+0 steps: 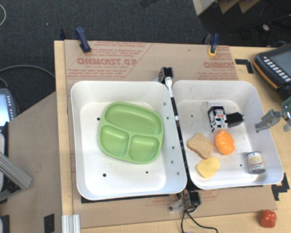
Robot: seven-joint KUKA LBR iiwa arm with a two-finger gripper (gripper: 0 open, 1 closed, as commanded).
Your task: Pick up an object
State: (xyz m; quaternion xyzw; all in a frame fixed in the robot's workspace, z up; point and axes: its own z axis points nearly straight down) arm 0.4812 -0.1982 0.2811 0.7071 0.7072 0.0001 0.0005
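The right bin holds a black-and-white toy, an orange pumpkin-like fruit, a tan bread slice, a yellow piece and a small can. My gripper enters at the right edge, just over that bin's right rim. It is to the right of the fruit, above the can, and touches none of the objects. In the left bin lies a green divided plate.
A red object sits on the bench at the bottom right, outside the bins. A black and orange handheld pendant lies at the upper right. A blue clamp and a yellow clamp hold the bench's far edge.
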